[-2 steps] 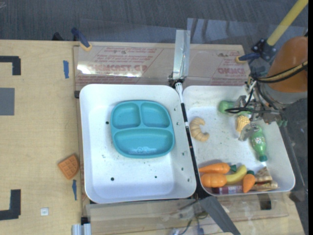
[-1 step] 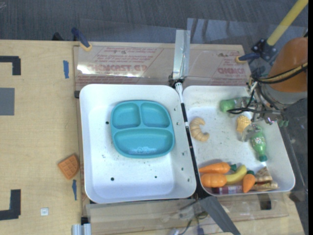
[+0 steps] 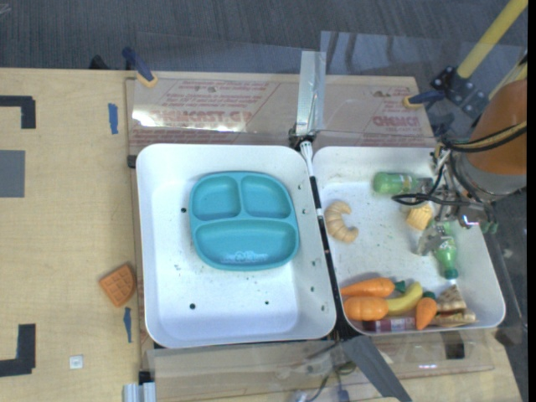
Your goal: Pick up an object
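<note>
My gripper (image 3: 433,239) hangs low in the right bin (image 3: 490,308), its grip hidden from me, right beside a yellow piece (image 3: 420,217) and a green bottle (image 3: 447,258), so I fear it nudging either one aside or closing on nothing.

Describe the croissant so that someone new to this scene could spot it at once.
Look in the right-hand white bin, at its left side near the divider. The croissant lies there alone on bare floor. It is the one pale tan, curved, ridged piece, apart from the orange carrots below.
</note>
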{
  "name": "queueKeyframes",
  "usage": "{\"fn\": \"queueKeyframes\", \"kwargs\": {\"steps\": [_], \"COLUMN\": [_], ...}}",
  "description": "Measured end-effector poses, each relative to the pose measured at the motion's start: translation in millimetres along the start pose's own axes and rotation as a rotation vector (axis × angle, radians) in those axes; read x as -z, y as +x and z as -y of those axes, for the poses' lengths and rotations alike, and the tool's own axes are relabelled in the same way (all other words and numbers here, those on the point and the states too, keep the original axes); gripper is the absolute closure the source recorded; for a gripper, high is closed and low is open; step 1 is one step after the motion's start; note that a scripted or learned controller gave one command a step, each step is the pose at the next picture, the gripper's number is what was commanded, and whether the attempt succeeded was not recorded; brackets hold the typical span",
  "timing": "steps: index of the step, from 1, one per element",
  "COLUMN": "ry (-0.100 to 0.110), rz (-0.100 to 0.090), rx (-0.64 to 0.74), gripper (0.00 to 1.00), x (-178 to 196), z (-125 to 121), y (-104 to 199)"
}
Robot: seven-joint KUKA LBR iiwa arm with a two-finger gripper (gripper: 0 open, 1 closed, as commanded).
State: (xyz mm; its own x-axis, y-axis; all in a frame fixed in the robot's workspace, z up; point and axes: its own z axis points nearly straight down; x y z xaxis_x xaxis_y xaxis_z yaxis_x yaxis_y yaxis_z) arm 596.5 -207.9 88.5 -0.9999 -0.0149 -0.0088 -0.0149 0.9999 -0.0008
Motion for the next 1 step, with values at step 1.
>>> {"fn": "queueKeyframes", "kwargs": {"steps": [1], "ry": [-0.006], "rz": [0.000], "rx": [-0.089], "gripper": [0.00], "x": [0.2], "z": [8.6], "y": [21.8]}}
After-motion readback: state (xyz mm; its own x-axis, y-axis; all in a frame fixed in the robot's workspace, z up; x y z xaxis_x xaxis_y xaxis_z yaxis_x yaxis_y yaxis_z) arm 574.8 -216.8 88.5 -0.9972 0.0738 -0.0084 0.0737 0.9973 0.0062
